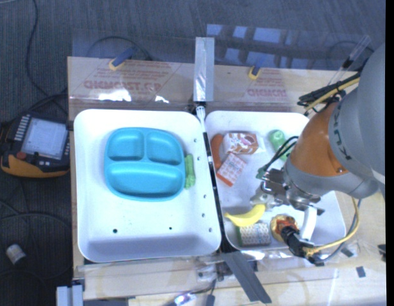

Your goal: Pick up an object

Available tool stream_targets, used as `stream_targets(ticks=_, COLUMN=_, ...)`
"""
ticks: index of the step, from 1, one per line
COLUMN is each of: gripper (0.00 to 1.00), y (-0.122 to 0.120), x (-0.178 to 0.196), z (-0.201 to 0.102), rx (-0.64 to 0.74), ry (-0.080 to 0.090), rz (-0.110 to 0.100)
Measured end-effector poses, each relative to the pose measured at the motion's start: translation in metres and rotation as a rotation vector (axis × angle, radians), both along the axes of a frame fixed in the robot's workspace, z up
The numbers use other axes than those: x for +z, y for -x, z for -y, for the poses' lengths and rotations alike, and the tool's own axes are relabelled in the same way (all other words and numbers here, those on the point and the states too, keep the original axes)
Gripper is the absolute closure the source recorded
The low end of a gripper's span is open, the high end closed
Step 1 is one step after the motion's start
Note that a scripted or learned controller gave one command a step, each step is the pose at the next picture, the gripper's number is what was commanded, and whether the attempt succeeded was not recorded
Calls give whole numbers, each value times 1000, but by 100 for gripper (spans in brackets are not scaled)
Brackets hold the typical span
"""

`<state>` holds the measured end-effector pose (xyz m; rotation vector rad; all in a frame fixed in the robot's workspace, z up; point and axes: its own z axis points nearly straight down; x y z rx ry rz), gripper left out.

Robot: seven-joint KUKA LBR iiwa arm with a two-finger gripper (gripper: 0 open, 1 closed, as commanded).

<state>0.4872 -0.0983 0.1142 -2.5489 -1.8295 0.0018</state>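
Far to the left of the gripper (273,196), in the other bin (88,234), a blue divided plate (145,163) is seen lying flat, with a green piece (189,171) just beside its right edge. Nearer, in the right bin (334,225), a red-and-white packet (234,153) lies up and to the left of the gripper, and a small green object (276,136) lies above it. A banana (247,216) is found just below and to the left of the gripper, close enough that contact cannot be ruled out, with a grey speckled block (255,235) under it. How the gripper is set cannot be told. Nothing is seen lifted, so the pick is judged unfinished; closing and raising are left.
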Motion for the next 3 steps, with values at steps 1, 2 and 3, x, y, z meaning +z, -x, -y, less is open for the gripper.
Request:
stream_targets(ticks=1, gripper=100, y=1, x=7, z=0, rx=0, ry=-1, rz=-6)
stream_targets(ticks=2, gripper=100, y=-46, x=68, z=-71, rx=147, ry=4, rz=-1)
stream_targets(ticks=3, gripper=0, y=-46, x=68, z=-71, rx=147, ry=5, rz=-1)
